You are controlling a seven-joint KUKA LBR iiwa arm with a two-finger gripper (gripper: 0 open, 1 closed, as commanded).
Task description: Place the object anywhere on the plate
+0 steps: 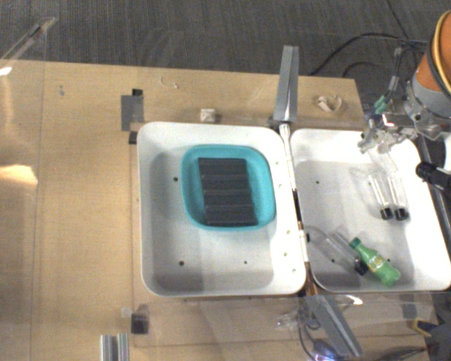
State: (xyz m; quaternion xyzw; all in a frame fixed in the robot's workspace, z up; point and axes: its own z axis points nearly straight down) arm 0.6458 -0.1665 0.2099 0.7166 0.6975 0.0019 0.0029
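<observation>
A: Plate (pixel 189 180) first — teal, square with rounded corners, sitting in the left bin (pixel 158 269) toward its far side, with a dark ribbed insert (pixel 226 192) on top of it.

B: And the thing to move?

A: Over in the right bin (pixel 436 277), near corner: a small green bottle (pixel 376 263) lying on its side, dark cap pointing left, with what looks like a clear plastic piece (pixel 332 243) just beside it.

B: Where is the gripper?

A: The gripper (pixel 391 213) hangs over the same bin, farther back than the bottle. Its clear fingers end in dark tips that sit close together, touching or nearly so, with nothing between them.

B: So the step in hand is the pick.

A: I'd judge so. The tips should spread, come down across the bottle's narrow body rather than along its length, and stay off the bin wall. It looks smooth and round — likely to roll if nudged off-centre, so close squarely over the middle.
</observation>
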